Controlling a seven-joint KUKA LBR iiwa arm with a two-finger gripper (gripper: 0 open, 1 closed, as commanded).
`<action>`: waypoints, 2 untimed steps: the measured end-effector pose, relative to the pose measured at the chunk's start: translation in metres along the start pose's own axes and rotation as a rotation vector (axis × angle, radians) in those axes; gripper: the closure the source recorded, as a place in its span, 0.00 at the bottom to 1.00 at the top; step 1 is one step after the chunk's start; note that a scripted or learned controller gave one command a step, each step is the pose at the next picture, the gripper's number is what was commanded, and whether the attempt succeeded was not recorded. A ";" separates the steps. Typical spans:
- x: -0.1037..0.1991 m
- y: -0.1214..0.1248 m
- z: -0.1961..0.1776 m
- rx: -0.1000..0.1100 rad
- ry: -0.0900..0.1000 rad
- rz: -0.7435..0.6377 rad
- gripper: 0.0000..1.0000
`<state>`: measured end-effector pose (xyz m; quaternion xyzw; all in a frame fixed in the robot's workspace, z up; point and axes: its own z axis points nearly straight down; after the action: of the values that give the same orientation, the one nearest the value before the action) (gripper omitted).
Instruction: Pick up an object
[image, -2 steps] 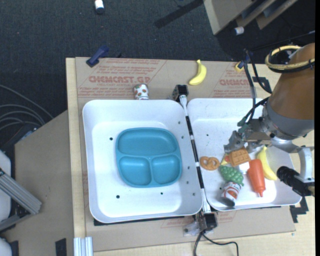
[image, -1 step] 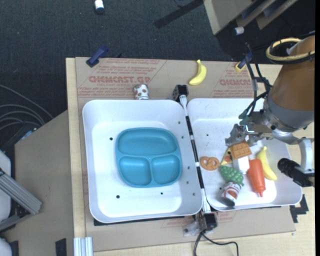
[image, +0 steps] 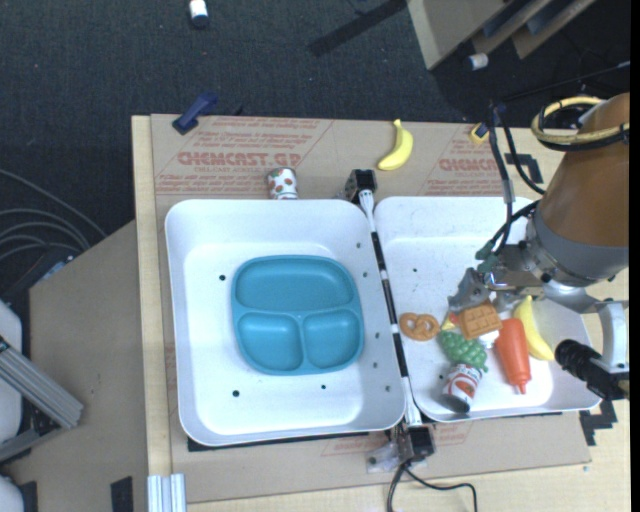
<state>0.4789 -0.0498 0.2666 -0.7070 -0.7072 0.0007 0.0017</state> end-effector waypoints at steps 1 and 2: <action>-0.028 0.034 0.008 -0.005 -0.002 0.001 1.00; 0.004 0.003 0.005 0.000 0.000 0.000 1.00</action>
<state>0.4816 -0.0456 0.2616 -0.7070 -0.7073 0.0008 0.0017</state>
